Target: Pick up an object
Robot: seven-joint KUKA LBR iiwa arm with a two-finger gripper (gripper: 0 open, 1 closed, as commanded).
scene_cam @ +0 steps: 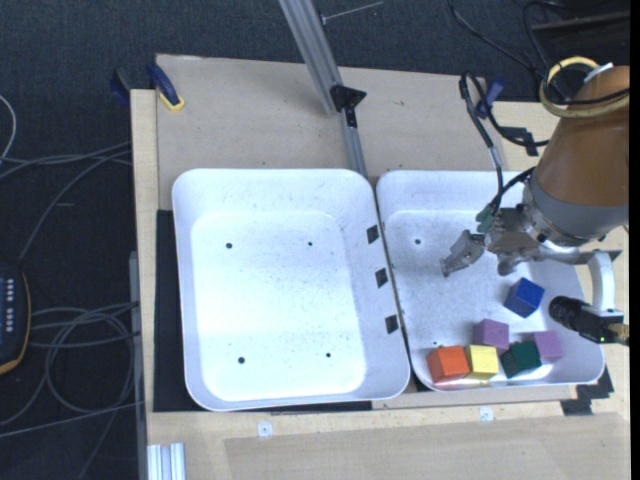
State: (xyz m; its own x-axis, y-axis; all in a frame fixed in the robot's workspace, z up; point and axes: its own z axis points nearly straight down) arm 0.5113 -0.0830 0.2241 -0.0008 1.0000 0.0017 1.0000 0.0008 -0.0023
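Note:
My gripper hangs over the middle of the right bin, open, with only bare bin floor between its fingers. A blue block lies just right of and below it, apart from the fingers. Along the bin's front edge sit an orange block, a yellow block and a green block in a row. One purple block rests behind the yellow one, and another purple block lies at the far right.
The left bin stands beside the right one, joined by black clips along the shared rim. A slanted metal bar crosses the back of the bench. Cables run at the back right and on the floor at left.

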